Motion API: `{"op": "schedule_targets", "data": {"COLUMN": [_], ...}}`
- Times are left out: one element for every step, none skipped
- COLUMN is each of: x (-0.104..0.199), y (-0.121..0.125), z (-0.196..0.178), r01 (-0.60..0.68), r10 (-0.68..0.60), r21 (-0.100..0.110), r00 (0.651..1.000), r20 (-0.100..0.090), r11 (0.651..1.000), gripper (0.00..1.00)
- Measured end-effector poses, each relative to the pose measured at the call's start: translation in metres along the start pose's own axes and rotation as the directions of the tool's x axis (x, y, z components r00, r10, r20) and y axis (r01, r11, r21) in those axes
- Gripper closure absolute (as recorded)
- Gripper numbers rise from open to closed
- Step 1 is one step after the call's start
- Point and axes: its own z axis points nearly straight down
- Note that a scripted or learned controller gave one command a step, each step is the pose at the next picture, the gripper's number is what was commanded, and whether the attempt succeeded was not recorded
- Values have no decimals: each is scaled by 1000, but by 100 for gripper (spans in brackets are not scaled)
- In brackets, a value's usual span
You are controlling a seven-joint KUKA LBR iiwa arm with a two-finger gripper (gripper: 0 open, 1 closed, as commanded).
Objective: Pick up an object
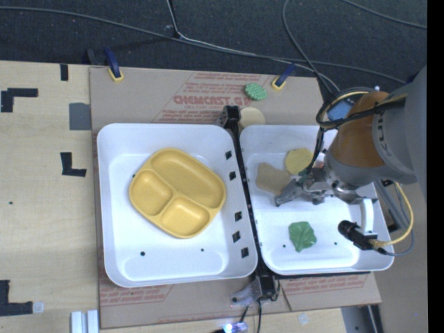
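Note:
In the right bin (274,255) lie three small objects. A tan block (270,177) rests near the bin's left wall, a flat yellow round piece (298,161) lies behind it, and a crumpled green piece (302,236) sits toward the front. My gripper (286,194) is low over the right bin, reaching in from the right. Its tip sits just right of and in front of the tan block, close to it or touching it. The green piece lies apart, in front of the gripper. Nothing visibly hangs from the gripper.
The left bin (118,255) holds a yellow divided plate (178,191). A black divider (243,200) runs between the bins. A green dotted disc (255,91) and a pale round piece (252,116) lie on the cardboard behind the bins. Cables (392,238) loop off the wrist at the right.

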Motion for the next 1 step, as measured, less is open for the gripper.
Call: {"op": "schedule_targets", "data": {"x": [0], "y": [1], "z": [-13], "r01": [1], "r10": [-1], "r21": [-4], "r00": [1000], "r20": [1], "r11": [1000], "gripper": [100]}}
